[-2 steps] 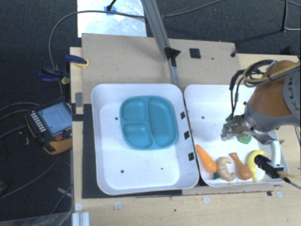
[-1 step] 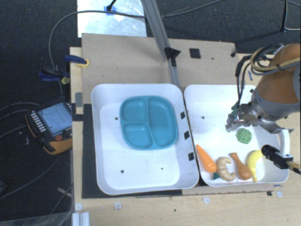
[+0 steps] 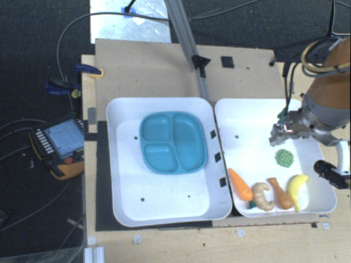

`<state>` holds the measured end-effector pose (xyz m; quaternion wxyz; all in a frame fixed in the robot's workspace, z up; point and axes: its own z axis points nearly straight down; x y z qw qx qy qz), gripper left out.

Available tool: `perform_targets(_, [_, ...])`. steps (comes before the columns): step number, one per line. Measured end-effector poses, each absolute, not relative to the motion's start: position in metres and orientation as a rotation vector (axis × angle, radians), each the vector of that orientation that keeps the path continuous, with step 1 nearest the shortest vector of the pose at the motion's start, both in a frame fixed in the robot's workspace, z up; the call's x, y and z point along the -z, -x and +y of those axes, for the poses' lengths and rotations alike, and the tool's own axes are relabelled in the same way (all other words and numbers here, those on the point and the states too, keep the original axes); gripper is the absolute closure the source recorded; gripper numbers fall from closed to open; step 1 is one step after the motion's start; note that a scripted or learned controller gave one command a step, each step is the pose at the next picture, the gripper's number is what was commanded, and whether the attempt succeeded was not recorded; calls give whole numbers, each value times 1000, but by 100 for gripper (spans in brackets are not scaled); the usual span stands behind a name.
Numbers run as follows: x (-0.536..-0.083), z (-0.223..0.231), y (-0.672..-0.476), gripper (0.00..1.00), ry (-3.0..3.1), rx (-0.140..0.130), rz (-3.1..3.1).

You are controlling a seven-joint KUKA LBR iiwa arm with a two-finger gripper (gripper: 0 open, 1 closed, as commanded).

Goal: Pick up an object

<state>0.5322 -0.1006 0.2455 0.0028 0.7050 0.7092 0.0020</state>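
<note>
Your arm reaches in over the right bin, approach step, nothing lifted yet. The gripper hangs just above the green ball; you can't tell its state from here. Carrot, banana lie nearby; next you drop squarely onto the ball.

In my right bin lie a green broccoli, orange carrot, tan ginger root, brown drumstick and yellow banana.
</note>
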Motion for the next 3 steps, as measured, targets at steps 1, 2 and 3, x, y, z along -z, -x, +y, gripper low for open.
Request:
perform_targets(1, [-233,-45,-531,100,-2211,-3,2232])
perform_targets(2, [-221,6,-523,100,-2212,-2,2232])
perform_targets(3, [-214,63,-515,100,-2211,-2,2233])
